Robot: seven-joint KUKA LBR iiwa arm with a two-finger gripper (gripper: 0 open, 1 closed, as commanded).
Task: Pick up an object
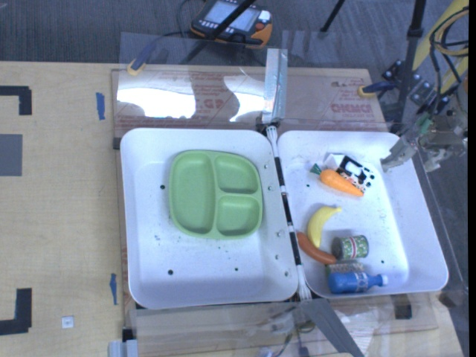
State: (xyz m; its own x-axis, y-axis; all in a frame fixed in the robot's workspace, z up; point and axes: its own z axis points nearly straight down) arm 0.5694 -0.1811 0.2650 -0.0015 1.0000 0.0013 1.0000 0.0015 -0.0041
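Note:
The right white bin point(416, 214) holds several items. An orange carrot point(340, 182) lies beside a black-and-white toy point(355, 169) at the back. In the front part are a yellow banana point(321, 224), a red-orange sausage point(315, 250), a small green-labelled can point(350, 246) on its side and a blue bottle point(353, 281) lying flat. My gripper point(396, 157) hangs at the bin's back right edge, right of the carrot and apart from every item. Nothing shows in it.
The left white bin point(141, 222) holds a green divided plate point(216, 194). A clear plastic wall point(275, 88) rises behind the bins. A handheld controller point(230, 19) lies beyond the bench. Cables and stand legs point(431, 43) crowd the upper right.

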